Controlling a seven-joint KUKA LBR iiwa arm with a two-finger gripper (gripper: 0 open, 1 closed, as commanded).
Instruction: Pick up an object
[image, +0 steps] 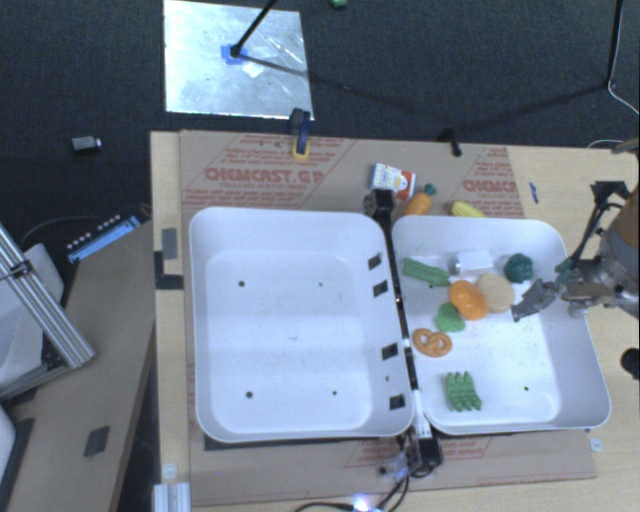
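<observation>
two bins; right bin (585, 385) crowded. gripper (531, 301) low beside beige round (495, 291), span unclear, can't tell. risk: nudges it into orange ball (466, 299), no catch.

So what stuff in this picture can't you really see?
- Gripper: small and dark in the camera view, so its fingers blur together.
- Arm: cut off by the right edge.
- Small white object in the right bin: too small and pale to identify.
- Packet behind the bins: label too small to read.
- Grey post: cut off by the left edge.
</observation>
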